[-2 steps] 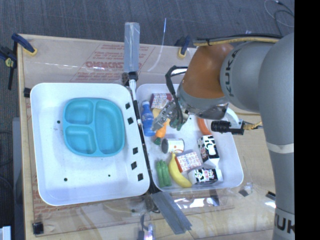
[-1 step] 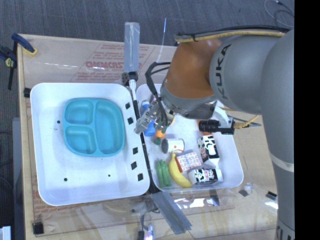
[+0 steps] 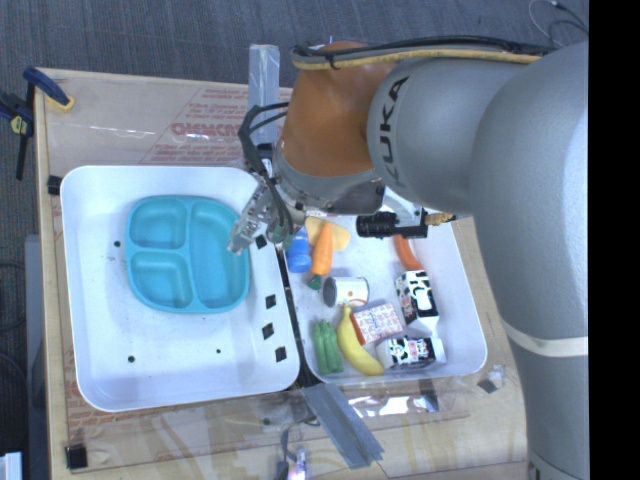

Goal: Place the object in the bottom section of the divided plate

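While the big grey arm (image 3: 480, 158) is leaning in over the bench, its gripper (image 3: 252, 223) is hanging just at the right edge of the blue divided plate (image 3: 188, 253), which is lying in the left white bin (image 3: 150, 368); how its tips are set I cannot tell, and nothing is showing in them. Well to the right of the plate, in the other bin (image 3: 465, 298), toy food is lying in a heap: a carrot (image 3: 322, 252), a blue bottle (image 3: 298, 256), a small can (image 3: 347, 290), a banana (image 3: 355, 348), a green pepper (image 3: 327, 346) and two milk cartons (image 3: 414, 296).
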Robot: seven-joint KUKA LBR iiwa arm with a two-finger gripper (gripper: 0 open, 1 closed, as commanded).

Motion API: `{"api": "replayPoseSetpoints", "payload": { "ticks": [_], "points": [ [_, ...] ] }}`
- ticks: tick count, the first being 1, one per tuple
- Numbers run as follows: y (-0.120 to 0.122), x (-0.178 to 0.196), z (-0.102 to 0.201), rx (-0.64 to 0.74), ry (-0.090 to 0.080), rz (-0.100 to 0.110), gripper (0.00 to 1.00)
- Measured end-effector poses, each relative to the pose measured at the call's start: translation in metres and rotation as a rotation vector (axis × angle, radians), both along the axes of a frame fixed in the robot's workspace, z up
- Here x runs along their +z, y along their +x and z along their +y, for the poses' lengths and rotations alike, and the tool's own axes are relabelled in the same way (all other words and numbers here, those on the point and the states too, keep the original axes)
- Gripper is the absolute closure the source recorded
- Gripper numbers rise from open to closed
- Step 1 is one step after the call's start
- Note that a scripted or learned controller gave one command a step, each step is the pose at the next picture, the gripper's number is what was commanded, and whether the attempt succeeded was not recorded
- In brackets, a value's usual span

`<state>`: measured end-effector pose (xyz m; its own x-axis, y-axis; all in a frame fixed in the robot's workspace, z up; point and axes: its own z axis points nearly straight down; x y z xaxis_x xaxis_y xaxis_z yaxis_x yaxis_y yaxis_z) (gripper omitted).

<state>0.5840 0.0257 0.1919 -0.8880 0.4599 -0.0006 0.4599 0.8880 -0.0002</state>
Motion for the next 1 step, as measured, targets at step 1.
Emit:
{"api": "replayPoseSetpoints", "payload": {
  "ticks": [1],
  "points": [
    [0.0, 0.0, -0.0001, 0.0, 0.0, 0.0, 0.0]
  ]
}}
